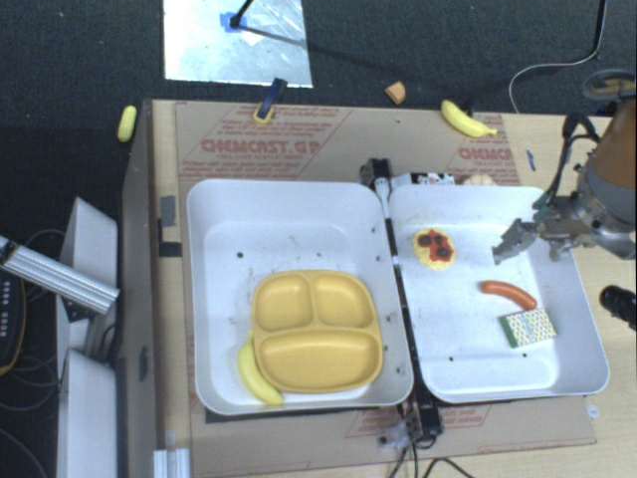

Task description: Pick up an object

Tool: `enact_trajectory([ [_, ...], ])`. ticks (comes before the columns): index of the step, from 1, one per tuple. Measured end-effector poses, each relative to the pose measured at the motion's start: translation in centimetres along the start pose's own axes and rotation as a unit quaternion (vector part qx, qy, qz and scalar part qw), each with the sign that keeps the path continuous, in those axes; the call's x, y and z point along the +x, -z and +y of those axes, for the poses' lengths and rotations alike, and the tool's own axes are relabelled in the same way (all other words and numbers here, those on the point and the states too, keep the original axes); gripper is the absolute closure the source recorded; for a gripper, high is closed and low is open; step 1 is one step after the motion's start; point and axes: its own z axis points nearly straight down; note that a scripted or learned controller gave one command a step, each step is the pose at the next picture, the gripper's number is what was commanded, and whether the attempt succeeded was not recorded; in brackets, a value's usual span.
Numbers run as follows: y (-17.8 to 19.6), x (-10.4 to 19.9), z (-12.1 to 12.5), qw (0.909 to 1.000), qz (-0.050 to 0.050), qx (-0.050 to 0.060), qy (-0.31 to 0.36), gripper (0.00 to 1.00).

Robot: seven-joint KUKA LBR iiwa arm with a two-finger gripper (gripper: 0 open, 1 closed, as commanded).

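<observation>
The right bin (572, 366) holds a small toy pizza (435, 248), a red sausage (509, 292) and a green patterned block (529, 328). In the left bin (214, 227) a yellow divided plate (317, 330) lies with a yellow banana (255, 375) against its front left edge. My gripper (532, 245) hangs over the right bin's back right part, right of the pizza and just behind the sausage. Its fingers (513, 239) stand open with nothing between them.
Another banana (465, 119) lies on the bench behind the right bin. An orange bit (396, 92) and a blue and yellow tool (269, 100) lie near the back edge, and a yellow piece (126, 122) sits off the bench's left corner. A metal divider (395, 267) separates the bins.
</observation>
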Motion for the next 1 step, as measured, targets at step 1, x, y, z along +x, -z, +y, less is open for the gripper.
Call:
enact_trajectory([
  [1, -8.37, -5.0, 2.45, 1.0, 0.0, 0.001, -0.001, 0.0],
])
